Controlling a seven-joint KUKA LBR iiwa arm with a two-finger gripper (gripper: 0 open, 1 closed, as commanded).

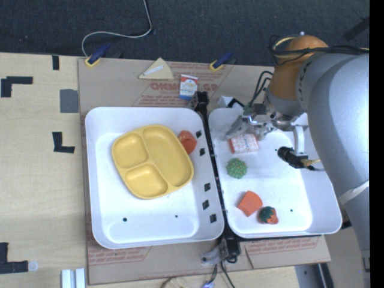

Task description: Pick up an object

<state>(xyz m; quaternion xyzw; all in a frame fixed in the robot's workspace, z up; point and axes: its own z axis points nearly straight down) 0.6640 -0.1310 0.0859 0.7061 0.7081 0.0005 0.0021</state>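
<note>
- I see the gripper (251,122) near the right bin's (321,188) far-left corner; finger state: I cannot tell.
- The white-and-red packet (244,143) lies just beneath it, toward the bin's middle, long axis roughly crosswise.

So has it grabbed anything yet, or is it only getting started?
Nothing looks lifted yet. The gripper is down in the right bin, right over a small white-and-red packet, so a try at that seems under way; I can't tell if it has hold. The green ball, orange block and strawberry-like toy lie untouched. The actual lift is left.
</note>
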